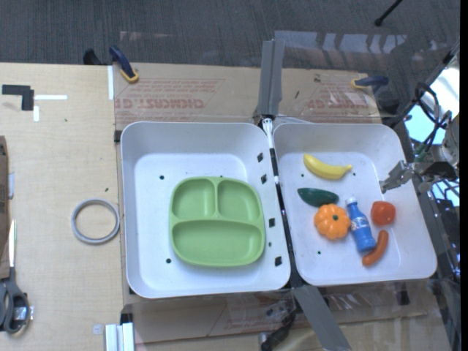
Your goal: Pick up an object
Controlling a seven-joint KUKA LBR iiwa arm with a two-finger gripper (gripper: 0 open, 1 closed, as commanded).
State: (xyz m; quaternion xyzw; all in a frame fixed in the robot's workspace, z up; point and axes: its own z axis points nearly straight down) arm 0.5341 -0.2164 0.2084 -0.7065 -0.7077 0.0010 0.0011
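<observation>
The right bin (395, 269) holds several small items. A yellow banana (327, 167) lies toward the back, with a dark green vegetable (318, 195) just in front of it. An orange pumpkin (332, 221) sits in the middle, touching a blue bottle (358, 225) on its right. A red tomato (383, 212) and an orange-red sausage-shaped piece (375, 248) lie near the bin's right side. My gripper (395, 176) hangs over the right rim, above and right of the tomato, holding nothing that I can see.
The left bin (139, 196) holds a green divided plate (217, 221). On the bench to the left lie a tape ring (96, 220) and scissors (14, 302). Blue-and-yellow clamps (124, 64) (369, 82) stand behind the bins. Cables hang at the far right.
</observation>
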